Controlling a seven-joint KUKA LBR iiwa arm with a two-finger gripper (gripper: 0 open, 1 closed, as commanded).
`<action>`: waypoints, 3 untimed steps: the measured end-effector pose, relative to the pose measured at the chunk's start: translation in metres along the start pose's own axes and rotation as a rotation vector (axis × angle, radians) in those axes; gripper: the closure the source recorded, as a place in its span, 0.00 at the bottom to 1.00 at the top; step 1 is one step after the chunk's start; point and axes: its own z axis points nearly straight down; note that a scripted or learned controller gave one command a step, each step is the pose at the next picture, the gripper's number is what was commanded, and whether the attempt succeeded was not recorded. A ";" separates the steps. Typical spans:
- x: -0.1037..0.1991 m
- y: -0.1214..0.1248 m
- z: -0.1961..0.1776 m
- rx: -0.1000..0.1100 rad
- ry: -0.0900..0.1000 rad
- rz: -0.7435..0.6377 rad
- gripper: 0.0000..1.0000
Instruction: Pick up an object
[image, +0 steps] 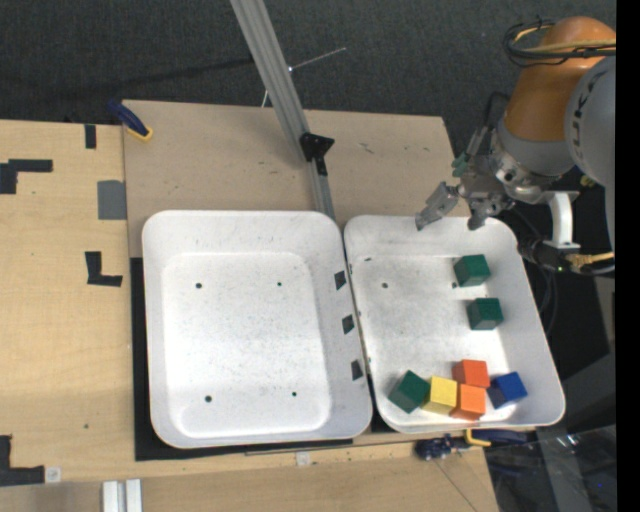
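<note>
Progress, as we judge it: early stage, nothing lifted. We log the end effector (454, 209) at about 1 o'clock of the right bin (530, 290), hanging over that bin's far rim. Its two fingers stand spread apart, one angled toward 8 o'clock and one pointing down, with bare bin floor and rim showing between them. We see no object in the gap.

Candidate objects, all lying in the right bin:
- upper green block (471, 269), toward 2 o'clock of the bin floor, nearest the end effector and apart from it.
- lower green block (485, 313), just below the first, toward 3 o'clock.
- cluster along the near edge, at 5 to 6 o'clock: dark green block (408, 390), yellow block (442, 391), two orange blocks (470, 386) and blue block (509, 387), packed so that neighbours touch.

Left bin (245, 240): white, with a few dark specks on its floor.

Remaining, in our estimate: descent onto a block, closing, lifting. We think the two green blocks standing alone offer the easier grasp; the cluster leaves little room for fingers.

Hard to make out: the arm (560, 95) is cut off by the frame at upper right, and the wrist is shadowed by cabling, so the fingers' exact height above the bin is beyond us. Whether the orange pieces are stacked or side by side we cannot tell. A small dark item at the bench (230, 150) edge, 6 o'clock, is too blurred to name.
</note>
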 end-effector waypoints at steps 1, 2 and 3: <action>0.007 0.003 0.047 0.001 0.001 0.000 0.00; 0.018 0.000 0.102 0.002 0.001 -0.001 0.00; 0.018 0.001 0.088 -0.003 0.002 -0.002 1.00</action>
